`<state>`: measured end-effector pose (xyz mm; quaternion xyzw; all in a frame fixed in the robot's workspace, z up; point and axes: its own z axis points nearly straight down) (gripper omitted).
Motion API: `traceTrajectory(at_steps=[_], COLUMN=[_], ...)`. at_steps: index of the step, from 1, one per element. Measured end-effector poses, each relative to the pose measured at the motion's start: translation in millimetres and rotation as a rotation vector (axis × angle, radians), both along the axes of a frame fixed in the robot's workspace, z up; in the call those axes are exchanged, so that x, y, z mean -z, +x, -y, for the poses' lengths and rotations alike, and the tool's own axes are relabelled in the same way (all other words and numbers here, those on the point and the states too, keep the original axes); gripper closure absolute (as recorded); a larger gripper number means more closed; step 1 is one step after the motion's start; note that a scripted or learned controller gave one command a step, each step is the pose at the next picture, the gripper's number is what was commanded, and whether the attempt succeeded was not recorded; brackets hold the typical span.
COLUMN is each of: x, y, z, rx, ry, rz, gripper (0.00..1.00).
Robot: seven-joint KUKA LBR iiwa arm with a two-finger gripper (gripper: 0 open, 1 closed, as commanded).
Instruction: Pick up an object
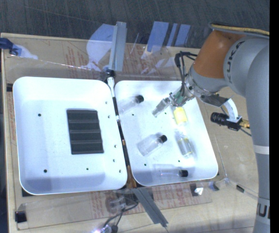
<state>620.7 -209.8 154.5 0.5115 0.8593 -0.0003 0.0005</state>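
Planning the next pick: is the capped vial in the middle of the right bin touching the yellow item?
Apart. The camera view shows bare white bin floor between the capped vial and the yellow item.

White bins (27, 130), black ribbed pad (85, 131), yellow-labelled bottle (180, 115), orange-banded grey arm (226, 52)

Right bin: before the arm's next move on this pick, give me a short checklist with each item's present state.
1. Gripper is over the right bin, near its upper middle: ok.
2. An object sits held between the fingers: cannot tell; the tip is small and blurred.
3. Yellow-labelled bottle lies just beside the gripper, within easy reach: ok.
4. Other targets remain: black-capped vial at upper left, clear bottle in the middle, vial by the lower wall: ok.
5. Black slatted block rests in the left bin, away from the arm: ok.
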Motion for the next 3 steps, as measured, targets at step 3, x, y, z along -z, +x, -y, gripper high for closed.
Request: traceTrajectory(at_steps=[3], x=[31], y=[24], z=[-3], rx=[-0.151], ry=[0.000], rz=[0.000], gripper=[0.00])
